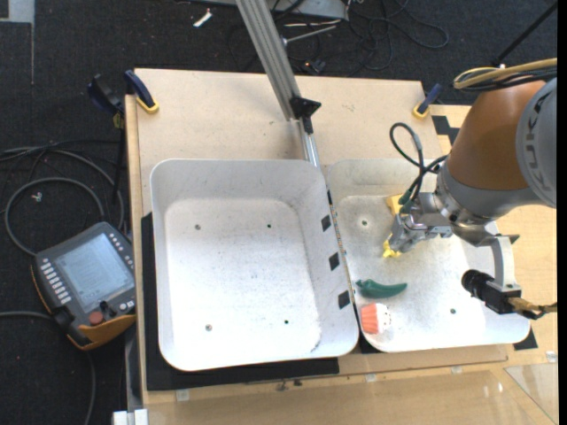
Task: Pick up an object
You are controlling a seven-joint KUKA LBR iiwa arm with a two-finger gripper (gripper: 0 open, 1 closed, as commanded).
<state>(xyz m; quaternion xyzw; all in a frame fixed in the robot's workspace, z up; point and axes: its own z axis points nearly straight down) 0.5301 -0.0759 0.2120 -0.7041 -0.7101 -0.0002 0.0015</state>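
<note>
- 1 gripper (pixel 400 240) low in the right bin (pixel 443 336); whether it is open or closed cannot be told.
- 1 yellow object (pixel 390 251) at its tip.
- 1 green object (pixel 382 287) nearby.
- 1 orange-and-white object (pixel 376 319) beside the front rim.
- 2 white bins; left bin (pixel 168 237) alongside.

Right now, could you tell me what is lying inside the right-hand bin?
The right-hand bin holds a green object, a small red-and-white object near its front edge, and a yellow piece right beneath the gripper. The arm covers the bin's back right part, so anything there is hidden.
</note>
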